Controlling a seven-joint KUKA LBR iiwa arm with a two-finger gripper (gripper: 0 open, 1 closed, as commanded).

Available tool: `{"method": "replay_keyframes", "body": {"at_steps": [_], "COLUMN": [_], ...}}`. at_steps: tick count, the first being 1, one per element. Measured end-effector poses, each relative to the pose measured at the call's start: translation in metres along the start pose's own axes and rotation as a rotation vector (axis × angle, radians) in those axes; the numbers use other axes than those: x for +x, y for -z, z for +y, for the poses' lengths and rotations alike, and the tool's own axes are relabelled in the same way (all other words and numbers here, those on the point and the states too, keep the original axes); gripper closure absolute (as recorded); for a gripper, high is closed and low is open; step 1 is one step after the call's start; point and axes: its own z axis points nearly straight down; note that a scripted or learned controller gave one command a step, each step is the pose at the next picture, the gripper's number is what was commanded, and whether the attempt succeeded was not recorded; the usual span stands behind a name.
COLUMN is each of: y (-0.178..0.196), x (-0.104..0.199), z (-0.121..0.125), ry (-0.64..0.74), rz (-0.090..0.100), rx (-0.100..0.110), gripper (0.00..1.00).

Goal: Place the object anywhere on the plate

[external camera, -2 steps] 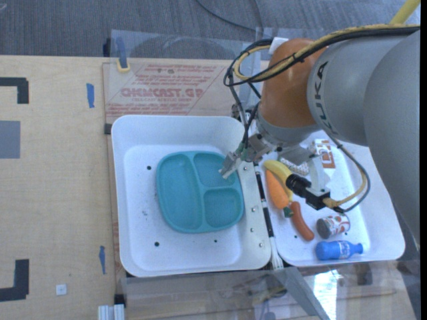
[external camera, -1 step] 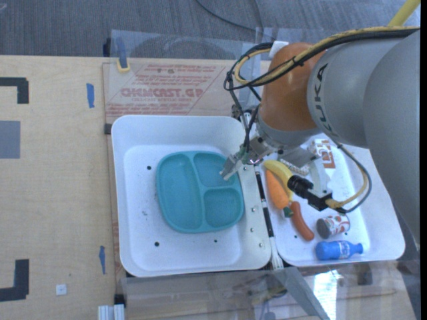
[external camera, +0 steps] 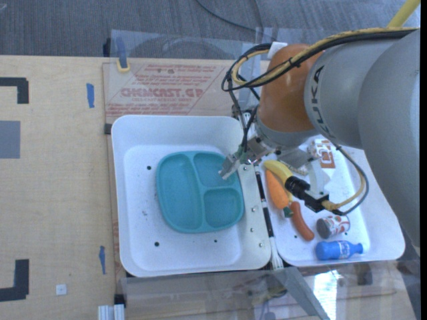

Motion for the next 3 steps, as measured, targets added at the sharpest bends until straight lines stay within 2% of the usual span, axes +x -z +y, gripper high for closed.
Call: {"method": "replay_keyframes", "body": {"at_steps": [1, 2, 3], "y": [-0.0027, -0.0012, -0.0021], "x": [0.0026, 0.0018, 0.0033], "z": [-0.0015, 0.0014, -0.0001], "ry": [-0.056, -0.035, -0.023], "rz": [-0.006, -0.011, -0.015], "rx": [-0.013, -0.024, -0.026], "gripper": [0.00, 0.00, 0.00]}}
